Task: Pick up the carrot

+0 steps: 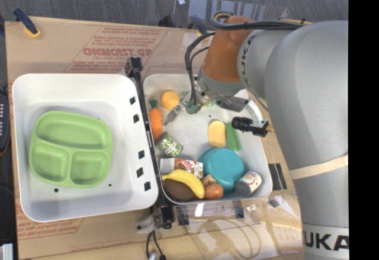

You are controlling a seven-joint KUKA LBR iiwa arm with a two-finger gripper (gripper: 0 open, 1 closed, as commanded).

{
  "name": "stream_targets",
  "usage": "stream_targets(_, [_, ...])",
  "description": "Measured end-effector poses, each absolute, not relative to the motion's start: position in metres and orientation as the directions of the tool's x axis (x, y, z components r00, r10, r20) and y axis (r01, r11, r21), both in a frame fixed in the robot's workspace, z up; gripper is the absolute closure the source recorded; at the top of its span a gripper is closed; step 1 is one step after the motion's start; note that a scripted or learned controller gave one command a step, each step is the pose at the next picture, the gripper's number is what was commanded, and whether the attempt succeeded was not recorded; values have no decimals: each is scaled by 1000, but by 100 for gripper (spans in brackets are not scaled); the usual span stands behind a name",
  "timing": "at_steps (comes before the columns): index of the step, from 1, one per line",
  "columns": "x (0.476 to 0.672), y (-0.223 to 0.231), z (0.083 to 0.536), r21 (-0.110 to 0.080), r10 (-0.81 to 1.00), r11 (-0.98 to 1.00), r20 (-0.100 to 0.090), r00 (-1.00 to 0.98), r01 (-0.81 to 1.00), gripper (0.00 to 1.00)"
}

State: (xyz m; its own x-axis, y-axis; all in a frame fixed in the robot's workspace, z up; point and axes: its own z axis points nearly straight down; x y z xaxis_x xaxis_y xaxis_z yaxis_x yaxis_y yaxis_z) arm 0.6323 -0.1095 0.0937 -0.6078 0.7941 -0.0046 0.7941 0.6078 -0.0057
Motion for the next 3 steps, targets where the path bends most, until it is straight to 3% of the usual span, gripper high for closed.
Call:
stream_targets(1, [633, -108, 105, -5, 789, 615, -4, -615, 789, 100])
stream_targets(2, [576, -31, 194, -4, 935, 355, 1, -355, 935, 100])
stream_targets(3, [596, 50, 191, -7, 1000, 5, 0, -5, 1000, 100])
